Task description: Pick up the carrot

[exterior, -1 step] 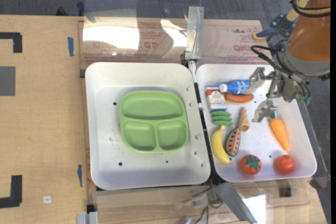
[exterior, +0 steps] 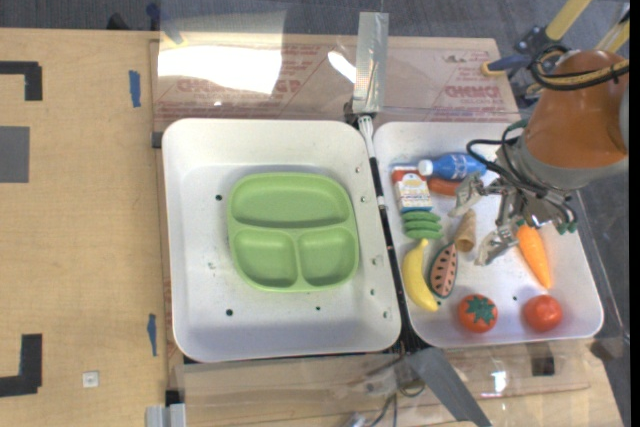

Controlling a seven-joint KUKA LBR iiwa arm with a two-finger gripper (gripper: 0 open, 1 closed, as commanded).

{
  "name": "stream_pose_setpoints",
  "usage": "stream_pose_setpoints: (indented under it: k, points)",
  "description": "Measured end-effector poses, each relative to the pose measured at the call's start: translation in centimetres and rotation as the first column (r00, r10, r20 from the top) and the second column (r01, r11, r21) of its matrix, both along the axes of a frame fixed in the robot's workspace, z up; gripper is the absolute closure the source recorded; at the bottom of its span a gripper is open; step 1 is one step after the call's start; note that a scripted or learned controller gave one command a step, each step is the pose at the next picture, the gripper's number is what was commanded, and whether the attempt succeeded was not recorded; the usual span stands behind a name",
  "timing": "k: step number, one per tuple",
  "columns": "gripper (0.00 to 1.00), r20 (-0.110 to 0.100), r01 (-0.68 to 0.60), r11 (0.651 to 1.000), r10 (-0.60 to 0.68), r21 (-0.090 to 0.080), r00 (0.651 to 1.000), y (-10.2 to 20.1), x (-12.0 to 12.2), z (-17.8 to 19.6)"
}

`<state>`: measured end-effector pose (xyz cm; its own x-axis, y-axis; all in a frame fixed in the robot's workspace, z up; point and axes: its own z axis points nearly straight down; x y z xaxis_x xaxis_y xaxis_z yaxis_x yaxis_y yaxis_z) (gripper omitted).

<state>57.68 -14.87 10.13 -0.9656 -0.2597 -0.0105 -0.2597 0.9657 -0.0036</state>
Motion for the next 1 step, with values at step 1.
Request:
stream_pose_setpoints:
  k: [1]
  points:
    - [1.0, 0.004, -0.001, 1.0, 0.001, 0.0, 1.0, 0.15, 0.13, 0.96]
